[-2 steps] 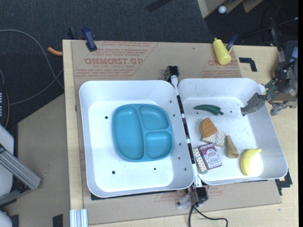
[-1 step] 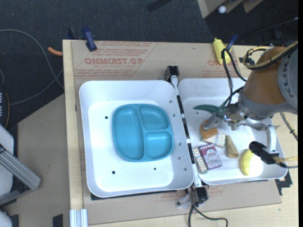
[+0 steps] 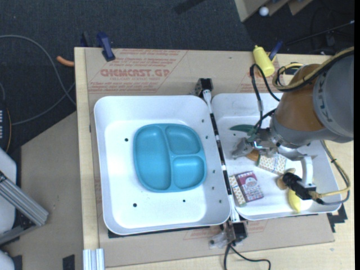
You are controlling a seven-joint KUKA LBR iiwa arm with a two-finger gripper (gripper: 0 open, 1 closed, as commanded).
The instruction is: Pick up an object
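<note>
Arm low over the right bin (image 3: 332, 207), among small objects.
Gripper (image 3: 254, 145) grip state: cannot tell; box (image 3: 247, 186) lies near the front-left corner. Descend straight, centred on one item.

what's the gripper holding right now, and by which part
Cannot be told: the gripper is down in the right bin among small items, and the arm hides any hold.

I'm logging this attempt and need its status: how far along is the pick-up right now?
Done: the arm is down inside the right bin, its gripper low among the clutter near a dark green item. In hand: nothing visibly lifted; the grasp itself is hidden. Left: securing and raising an object. The small red box, patterned packet and yellow item lie flat; the blue divided tray sits in the left bin.
</note>
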